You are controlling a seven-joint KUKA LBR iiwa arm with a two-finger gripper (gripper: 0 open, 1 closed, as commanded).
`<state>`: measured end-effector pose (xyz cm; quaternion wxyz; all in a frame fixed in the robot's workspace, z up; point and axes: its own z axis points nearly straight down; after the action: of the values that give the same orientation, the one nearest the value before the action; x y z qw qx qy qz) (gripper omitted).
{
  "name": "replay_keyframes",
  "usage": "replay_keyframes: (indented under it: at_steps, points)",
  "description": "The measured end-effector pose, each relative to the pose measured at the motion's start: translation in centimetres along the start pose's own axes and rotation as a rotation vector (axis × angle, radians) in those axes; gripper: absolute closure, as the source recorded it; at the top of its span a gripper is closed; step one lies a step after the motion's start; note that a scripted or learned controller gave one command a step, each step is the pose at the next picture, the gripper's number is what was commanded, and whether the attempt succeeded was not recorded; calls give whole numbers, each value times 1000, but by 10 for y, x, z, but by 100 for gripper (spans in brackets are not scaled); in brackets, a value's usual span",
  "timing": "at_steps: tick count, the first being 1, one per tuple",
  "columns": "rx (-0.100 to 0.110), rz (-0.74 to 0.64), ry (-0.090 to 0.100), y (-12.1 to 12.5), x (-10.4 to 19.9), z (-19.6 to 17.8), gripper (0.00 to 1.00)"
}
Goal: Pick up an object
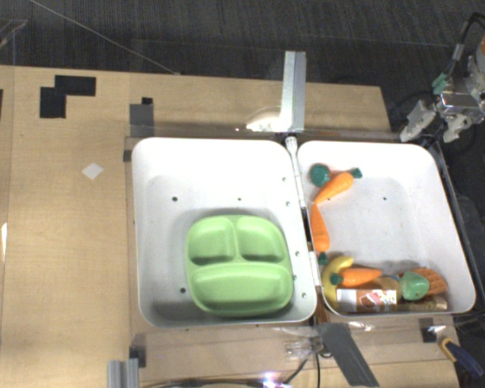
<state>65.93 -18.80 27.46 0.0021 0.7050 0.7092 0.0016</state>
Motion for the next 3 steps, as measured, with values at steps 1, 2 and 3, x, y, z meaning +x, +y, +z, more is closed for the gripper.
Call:
replay_keyframes:
  at_steps: [1,2,3]
  points:
    - [-1,10,-1,6,-16,-32,0]
    - [2,-53,1,-21,53,81,0]
    - [-2,-48,0,8,86,179,0]
